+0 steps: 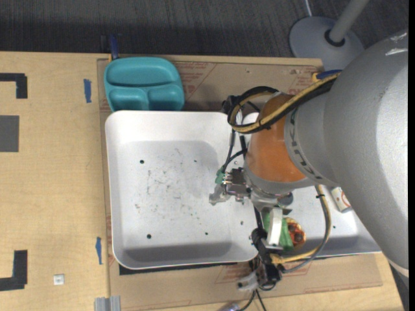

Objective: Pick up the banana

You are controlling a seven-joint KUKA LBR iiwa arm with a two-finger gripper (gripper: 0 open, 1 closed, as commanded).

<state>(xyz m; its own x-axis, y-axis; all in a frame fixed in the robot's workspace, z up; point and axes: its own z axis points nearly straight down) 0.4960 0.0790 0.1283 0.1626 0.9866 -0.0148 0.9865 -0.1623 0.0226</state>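
My arm's orange-banded wrist (275, 151) hangs low over the right bin (353, 235) and covers most of it. The gripper (267, 206) points down beneath the wrist, close to the wall between the two bins. Just in front of it, a green and white item (275, 229) lies in the right bin beside a small orange and brown item (296, 232). The arm hides whatever else lies in that bin.
The left bin (130, 173) has a bare, scuffed floor. A teal divided tray (144, 83) sits behind it on the bench. Cables (243, 112) loop off the wrist over the bins' shared wall.
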